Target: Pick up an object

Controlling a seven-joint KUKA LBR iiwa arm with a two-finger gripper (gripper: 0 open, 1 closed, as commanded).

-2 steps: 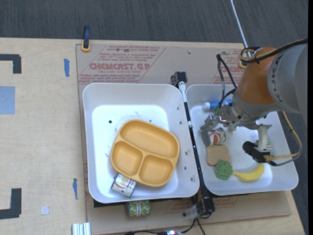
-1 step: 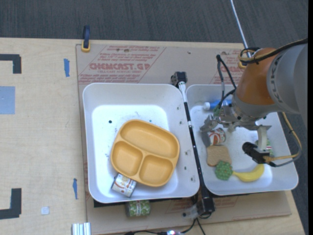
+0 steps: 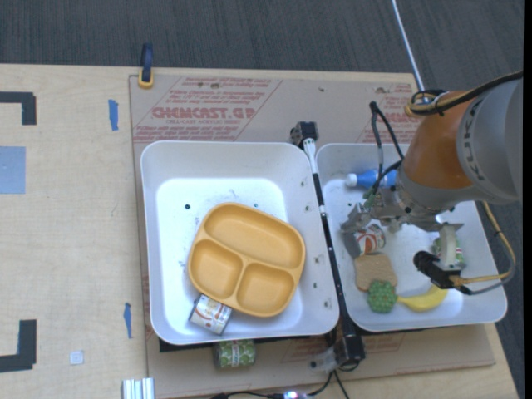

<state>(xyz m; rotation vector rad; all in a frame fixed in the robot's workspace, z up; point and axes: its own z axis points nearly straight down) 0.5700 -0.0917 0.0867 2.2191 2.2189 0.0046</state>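
Small red-and-white can (image 3: pixel 370 241) lying in the right bin (image 3: pixel 490 310), near its left wall, directly under the gripper (image 3: pixel 366 220); gripper state impossible to tell. Just below: toast slice (image 3: pixel 374 271), green broccoli piece (image 3: pixel 381 296), banana (image 3: pixel 424 298). Yellow divided tray (image 3: pixel 247 258) in the left bin (image 3: pixel 158 223), another can (image 3: pixel 209 314) at its lower-left corner.

We see the arm (image 3: pixel 465 152) cut off by the right edge. Its wrist hides most of the blue item (image 3: pixel 363 178) at the right bin's (image 3: pixel 490 310) far side. We cannot tell how the gripper (image 3: pixel 366 223) fingers stand. The tray (image 3: pixel 246 259) covers part of the can (image 3: pixel 209 314).
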